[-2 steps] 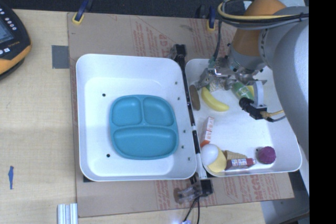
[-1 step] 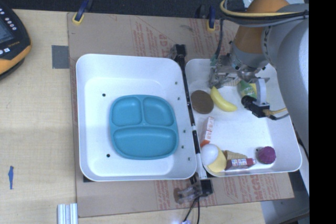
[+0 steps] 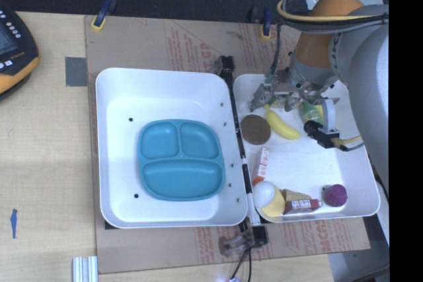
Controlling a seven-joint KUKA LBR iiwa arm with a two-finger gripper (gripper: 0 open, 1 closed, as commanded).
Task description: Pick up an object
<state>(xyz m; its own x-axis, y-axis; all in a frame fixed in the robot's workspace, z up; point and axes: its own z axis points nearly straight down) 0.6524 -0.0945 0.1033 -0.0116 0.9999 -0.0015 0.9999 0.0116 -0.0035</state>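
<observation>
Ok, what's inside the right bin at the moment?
In the right bin: a banana, a brown disc, a small red-and-white packet, a white-and-yellow egg-like item, a purple ball, something green. The gripper and arm cover its far corner.

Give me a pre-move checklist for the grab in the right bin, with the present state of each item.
1. Gripper over the shallow white right bin, near its far end: ok.
2. Target within reach: the yellow plastic banana and the round brown disc lie just below the gripper: ok.
3. An object between the fingers: cannot tell; the wrist hardware hides that spot.
4. Target free of neighbours: not ok; banana and disc lie very close, possibly touching.
5. Other objects out of the way: the purple ball, white egg and small red-and-white packet lie toward the near end: ok.
6. Blue divided plate lies in the left bin, away from the arm: ok.
</observation>
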